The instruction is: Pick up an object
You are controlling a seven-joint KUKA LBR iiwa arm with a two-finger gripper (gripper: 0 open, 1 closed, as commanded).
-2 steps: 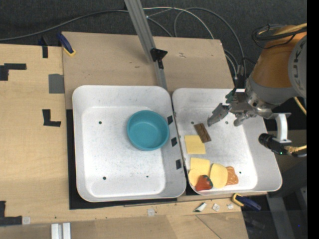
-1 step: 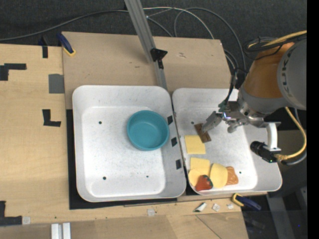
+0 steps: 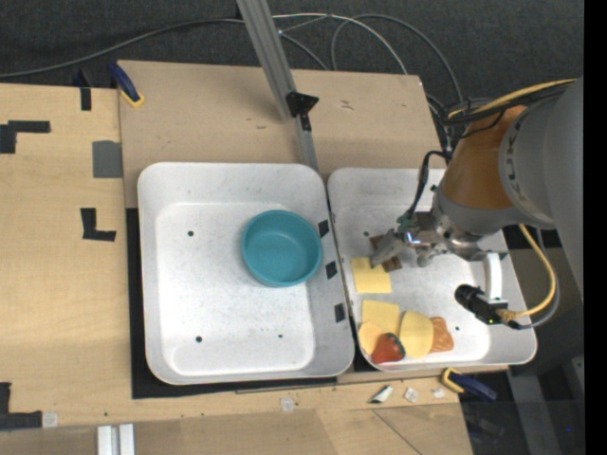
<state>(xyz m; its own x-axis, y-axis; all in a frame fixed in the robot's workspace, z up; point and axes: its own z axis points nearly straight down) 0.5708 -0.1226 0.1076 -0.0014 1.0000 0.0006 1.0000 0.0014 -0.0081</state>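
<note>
1 fixed camera above the bench [image 3: 57, 159], looking down at a slant, both bins [image 3: 171, 197] in frame

Grey pole [image 3: 270, 60] crosses bench (cables [image 3: 379, 41] behind).

Arm reaches in from right, wrist angled down-left; gripper [image 3: 391, 251] low, finger state not discernible.

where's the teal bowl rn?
The teal bowl sits in the left bin, toward its right wall, across the divide from the yellow block.
</note>
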